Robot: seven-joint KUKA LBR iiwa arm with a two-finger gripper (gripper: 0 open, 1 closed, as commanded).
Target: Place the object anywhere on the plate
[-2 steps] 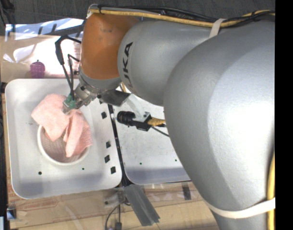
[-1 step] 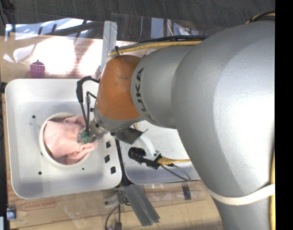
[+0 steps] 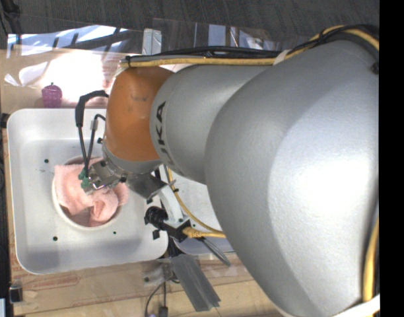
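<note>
A pink cloth (image 3: pixel 86 191) is seen heaped on the plate (image 3: pixel 65 211) in the left bin (image 3: pixel 30 243); the gripper (image 3: pixel 100 180) is lowered onto it; "KA" is read on the arm (image 3: pixel 255 144).

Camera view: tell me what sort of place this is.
Probably a robot lab test bench rather than a kitchen. A large grey arm with loose cabling reaches over a shallow white bin that holds a plate with a pink cloth on it, on a wooden bench.

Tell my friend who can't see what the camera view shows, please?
A big grey robot arm reaches over a white bin, its wrist above a pink cloth lying on a round plate. A small purple object sits beyond the bin.
</note>
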